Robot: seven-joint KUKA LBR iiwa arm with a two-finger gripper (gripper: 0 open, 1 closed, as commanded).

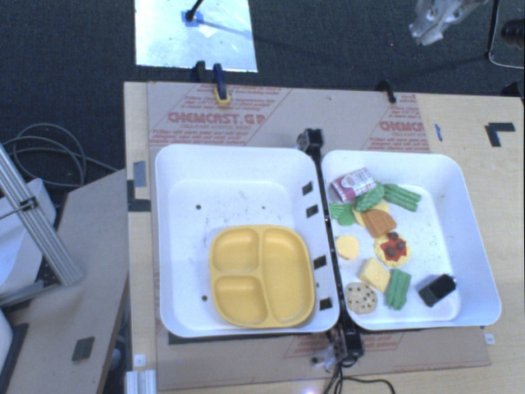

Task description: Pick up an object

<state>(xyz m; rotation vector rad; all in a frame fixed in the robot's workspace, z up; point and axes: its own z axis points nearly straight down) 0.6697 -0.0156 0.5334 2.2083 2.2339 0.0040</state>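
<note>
The right bin (463,220) holds several toy foods. A red and white packet (352,185) lies at its far left, with green pieces (401,195) beside it. An orange waffle-like piece (379,222) and a small pizza-like disc (394,249) sit mid-bin. Nearer the front are a yellow wedge (376,275), a speckled cookie (360,298), a green strip (398,288) and a black block (436,289). My gripper (433,16) hangs high at the top right, beyond the bench's far edge and well away from both bins.
The left bin (197,187) holds a yellow three-compartment tray (262,275) at its front right. A black divider with clips (321,236) runs between the bins. A shiny metal sheet (195,23) lies on the dark floor at the back.
</note>
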